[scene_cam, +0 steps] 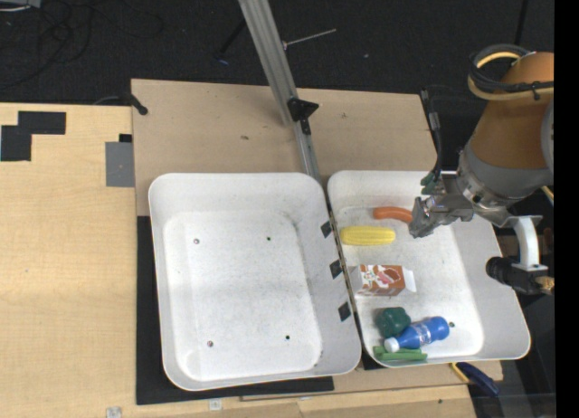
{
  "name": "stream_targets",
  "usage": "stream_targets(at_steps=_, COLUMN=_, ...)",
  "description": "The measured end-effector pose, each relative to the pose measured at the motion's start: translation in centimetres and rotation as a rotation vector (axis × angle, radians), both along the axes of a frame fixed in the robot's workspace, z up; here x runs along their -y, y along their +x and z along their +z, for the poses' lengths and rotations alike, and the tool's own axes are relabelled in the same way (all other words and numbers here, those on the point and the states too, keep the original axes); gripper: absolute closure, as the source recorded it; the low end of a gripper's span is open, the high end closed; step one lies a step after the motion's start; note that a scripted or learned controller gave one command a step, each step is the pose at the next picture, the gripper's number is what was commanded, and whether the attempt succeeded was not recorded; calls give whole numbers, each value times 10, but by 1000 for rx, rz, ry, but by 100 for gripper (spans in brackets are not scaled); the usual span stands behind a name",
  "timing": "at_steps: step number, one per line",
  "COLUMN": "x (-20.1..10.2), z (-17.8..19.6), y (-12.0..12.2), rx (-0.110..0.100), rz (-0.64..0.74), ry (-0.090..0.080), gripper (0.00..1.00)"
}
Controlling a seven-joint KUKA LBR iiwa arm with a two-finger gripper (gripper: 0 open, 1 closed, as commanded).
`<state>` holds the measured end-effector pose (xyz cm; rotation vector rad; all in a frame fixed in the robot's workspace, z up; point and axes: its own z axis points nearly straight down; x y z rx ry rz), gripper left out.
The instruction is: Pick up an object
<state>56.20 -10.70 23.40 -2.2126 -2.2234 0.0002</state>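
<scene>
The right bin holds several objects. An orange carrot-like piece lies near its back, with a yellow corn cob just in front of it. A small red and white packet sits in the middle. Near the front lie a dark green lump, a blue bottle with a white cap and a thin green stick. My gripper hangs low over the bin, just right of the carrot's end and the corn cob. Nothing shows between its tips.
The left bin stands beside the right one, joined by black clips along the shared rim. A slanted metal rail rises from behind the bins. The arm's orange and grey body covers the right bin's back right corner.
</scene>
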Motion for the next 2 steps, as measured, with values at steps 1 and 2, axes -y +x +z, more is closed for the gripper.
stream_targets(at_steps=1, x=-47, z=-9, y=-5, rx=-2, rz=-1, ry=-1, gripper=100)
stream_targets(at_steps=2, x=-100, z=1, y=-10, rx=0, rz=0, ry=0, gripper=100)
